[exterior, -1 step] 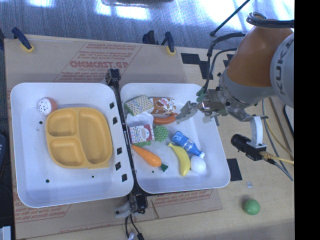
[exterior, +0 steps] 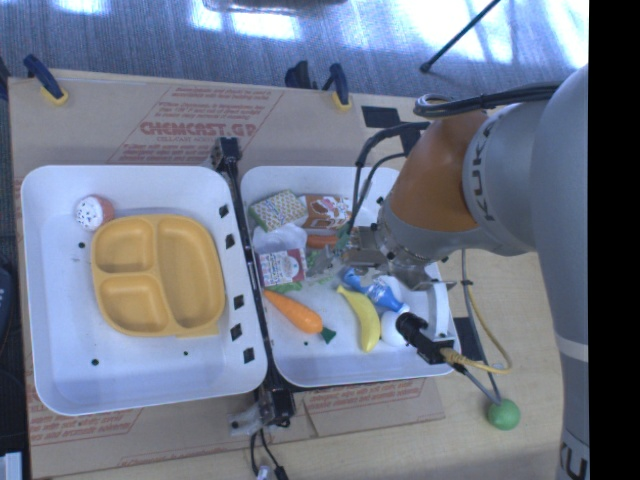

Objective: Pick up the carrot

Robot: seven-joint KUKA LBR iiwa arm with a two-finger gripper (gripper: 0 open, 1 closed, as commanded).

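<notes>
Approaching: gripper (exterior: 352, 253) over the right bin's (exterior: 300, 373) clutter, its grip unreadable; next I shift toward the carrot (exterior: 293, 311).

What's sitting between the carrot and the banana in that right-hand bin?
Seen from the overhead camera, nothing: only bare white bin floor separates the carrot from the banana.

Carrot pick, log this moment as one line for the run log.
carrot: loose in right bin, beside banana | gripper: above the packets, away from carrot | pick: not done
</notes>
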